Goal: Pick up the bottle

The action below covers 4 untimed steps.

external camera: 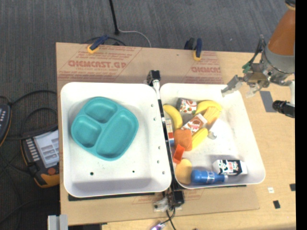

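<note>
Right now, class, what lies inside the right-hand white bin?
The right bin holds a blue bottle, a small milk carton, bananas, two snack cartons and orange pieces. They overlap, so anything beneath the pile is hidden.

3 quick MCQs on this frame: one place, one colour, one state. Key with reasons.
1. Where does the bottle lie?
A. on the plate
B. right bin, near edge
C. on the bench

2. What colour is the plate?
A. teal
B. red
C. yellow

3. Where is the gripper?
A. clamped on the bottle
B. over the left bin
C. above the right bin's far right corner, apart from the bottle

Key: 1 B, it lies on its side beside the carton. 2 A, teal with three compartments. 3 C, it hangs at the far corner.
</note>
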Each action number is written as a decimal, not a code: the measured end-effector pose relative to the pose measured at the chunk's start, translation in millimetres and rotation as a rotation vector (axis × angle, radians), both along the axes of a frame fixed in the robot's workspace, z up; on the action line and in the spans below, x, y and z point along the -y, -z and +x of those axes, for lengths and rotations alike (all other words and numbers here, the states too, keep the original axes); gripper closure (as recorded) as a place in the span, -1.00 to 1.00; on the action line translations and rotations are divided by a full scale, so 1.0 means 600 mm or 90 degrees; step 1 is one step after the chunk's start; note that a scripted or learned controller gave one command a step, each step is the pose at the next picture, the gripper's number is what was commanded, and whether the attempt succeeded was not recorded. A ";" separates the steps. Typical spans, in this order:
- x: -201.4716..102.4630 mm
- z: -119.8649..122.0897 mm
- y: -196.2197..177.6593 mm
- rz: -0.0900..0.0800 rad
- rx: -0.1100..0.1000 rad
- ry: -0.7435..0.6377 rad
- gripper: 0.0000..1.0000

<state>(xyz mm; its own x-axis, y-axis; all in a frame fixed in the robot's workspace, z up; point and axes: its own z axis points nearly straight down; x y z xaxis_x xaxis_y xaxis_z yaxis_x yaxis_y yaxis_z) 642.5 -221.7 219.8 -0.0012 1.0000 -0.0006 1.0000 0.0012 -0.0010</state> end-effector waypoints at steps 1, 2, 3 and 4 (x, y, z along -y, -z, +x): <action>0.003 -0.118 0.130 0.000 0.000 -0.262 -1.00; 0.004 -0.163 0.062 0.000 0.001 -0.141 -1.00; 0.003 -0.162 0.046 -0.001 0.002 -0.141 1.00; 0.003 -0.104 0.057 -0.001 0.002 -0.569 1.00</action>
